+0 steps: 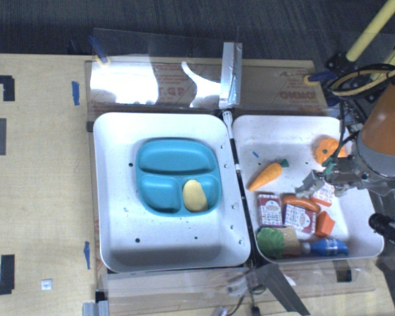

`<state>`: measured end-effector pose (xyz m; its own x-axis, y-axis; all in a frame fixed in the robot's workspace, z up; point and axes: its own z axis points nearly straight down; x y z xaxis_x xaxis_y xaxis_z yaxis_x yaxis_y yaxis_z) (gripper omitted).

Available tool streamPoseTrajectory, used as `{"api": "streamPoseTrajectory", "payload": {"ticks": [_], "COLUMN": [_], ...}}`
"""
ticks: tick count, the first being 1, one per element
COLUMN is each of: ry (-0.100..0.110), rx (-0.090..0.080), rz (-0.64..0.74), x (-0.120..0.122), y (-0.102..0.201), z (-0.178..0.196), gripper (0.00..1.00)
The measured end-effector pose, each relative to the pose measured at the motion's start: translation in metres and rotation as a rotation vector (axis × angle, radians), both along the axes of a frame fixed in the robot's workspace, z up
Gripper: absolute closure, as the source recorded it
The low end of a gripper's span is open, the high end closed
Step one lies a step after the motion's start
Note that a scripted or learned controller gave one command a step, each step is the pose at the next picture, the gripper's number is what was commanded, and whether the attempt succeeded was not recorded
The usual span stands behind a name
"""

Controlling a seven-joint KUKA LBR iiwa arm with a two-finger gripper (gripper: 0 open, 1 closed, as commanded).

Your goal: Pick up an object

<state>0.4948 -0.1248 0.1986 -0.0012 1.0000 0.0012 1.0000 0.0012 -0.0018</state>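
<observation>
Objects for picking lie jumbled in the right bin (pixel 276 127), and several are hard to make out. Using the toy carrot (pixel 266 175) near the bin's middle as the landmark: right of it and slightly higher sits an orange round fruit (pixel 326 149), partly hidden by the arm's cables. Just below the carrot lie two small red-and-white cartons (pixel 284 212) whose printing is too small to read. A red sausage-like piece (pixel 301 203) lies across the top of the right-hand carton. Lower still are a green leafy toy (pixel 271 240) and a blue bottle (pixel 328 247) lying on its side. The gripper (pixel 314 183) hangs right of the carrot, above the cartons, reaching in from the right; whether its claw is apart or together cannot be told. The grey arm (pixel 382 143), with its orange band, is cut off at the edge. Left of the carrot, the left bin (pixel 112 176) holds a blue divided tray (pixel 159 160) with a yellow lemon-like item (pixel 195 195). Far above the carrot, faint red lettering on cardboard (pixel 293 87) is unreadable.
</observation>
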Motion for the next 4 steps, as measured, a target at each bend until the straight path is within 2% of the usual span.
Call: {"api": "streamPoseTrajectory", "payload": {"ticks": [1, 2, 3, 4], "ry": [-0.021, -0.006, -0.002, -0.015], "rx": [0.0, -0.003, -0.002, 0.028], "rz": [-0.485, -0.148, -0.233, -0.068], "x": [0.049, 0.151, 0.107, 0.062], "y": [0.026, -0.013, 0.008, -0.041], "z": [-0.096, -0.067, -0.113, -0.107], "gripper": [0.0, 0.0, 0.0, 0.0]}}
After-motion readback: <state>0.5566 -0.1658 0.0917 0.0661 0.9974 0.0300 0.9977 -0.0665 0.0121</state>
